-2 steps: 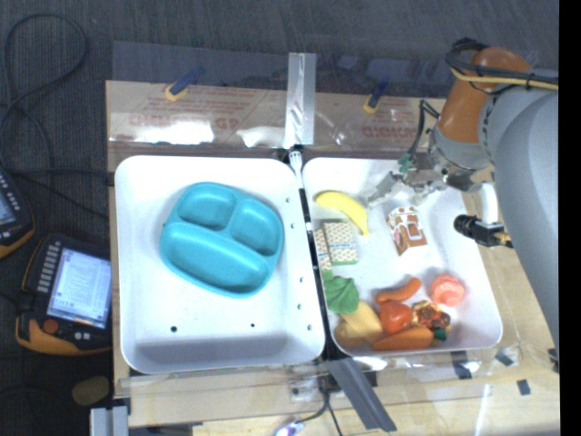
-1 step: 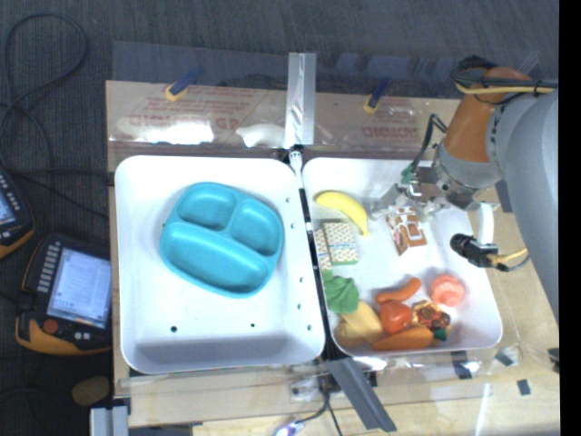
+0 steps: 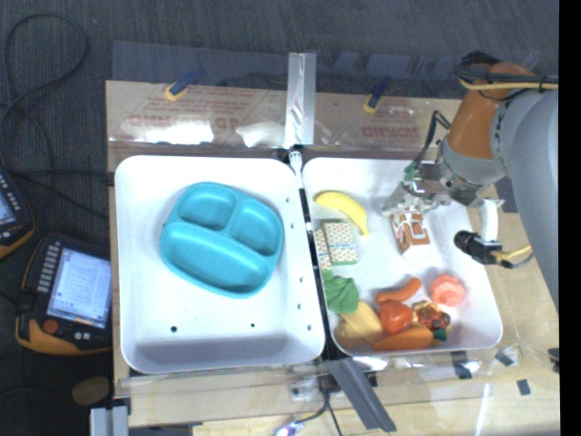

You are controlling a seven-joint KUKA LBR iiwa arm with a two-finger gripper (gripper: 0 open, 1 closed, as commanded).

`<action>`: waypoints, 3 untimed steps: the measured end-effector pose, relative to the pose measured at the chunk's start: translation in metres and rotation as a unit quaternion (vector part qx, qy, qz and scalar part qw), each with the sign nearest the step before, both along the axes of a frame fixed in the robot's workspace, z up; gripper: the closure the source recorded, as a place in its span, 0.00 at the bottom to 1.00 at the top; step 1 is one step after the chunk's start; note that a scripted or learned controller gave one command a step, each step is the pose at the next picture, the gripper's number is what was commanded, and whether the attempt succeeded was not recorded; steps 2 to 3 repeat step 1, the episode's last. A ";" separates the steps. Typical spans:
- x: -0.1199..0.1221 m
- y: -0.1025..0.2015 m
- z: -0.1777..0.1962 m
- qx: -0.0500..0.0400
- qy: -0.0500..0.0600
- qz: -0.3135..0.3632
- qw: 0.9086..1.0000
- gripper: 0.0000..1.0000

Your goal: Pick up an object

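The pincer (image 3: 416, 192) hovered over the right bin (image 3: 472, 334), its tips too blurred to tell whether they gripped. Just below lay a small orange-and-white carton (image 3: 411, 229), long axis running roughly top to bottom.

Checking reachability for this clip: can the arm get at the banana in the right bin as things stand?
Probably yes. The banana lies apart from the other items, nothing on top, and the gripper hovers in the same bin.

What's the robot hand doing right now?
Two-finger gripper hovering over right white bin. Small red-and-white carton just below it, not gripped. Yellow toy banana alongside, clear.
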State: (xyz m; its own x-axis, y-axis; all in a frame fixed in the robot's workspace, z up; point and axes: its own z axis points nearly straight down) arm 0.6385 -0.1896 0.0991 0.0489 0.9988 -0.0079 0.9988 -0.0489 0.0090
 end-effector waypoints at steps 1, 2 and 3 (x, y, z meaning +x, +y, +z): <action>0.015 0.077 0.077 0.003 0.005 0.012 1.000 1.00; 0.015 0.077 0.077 0.003 0.005 0.012 1.000 1.00; 0.015 0.077 0.077 0.003 0.005 0.012 1.000 1.00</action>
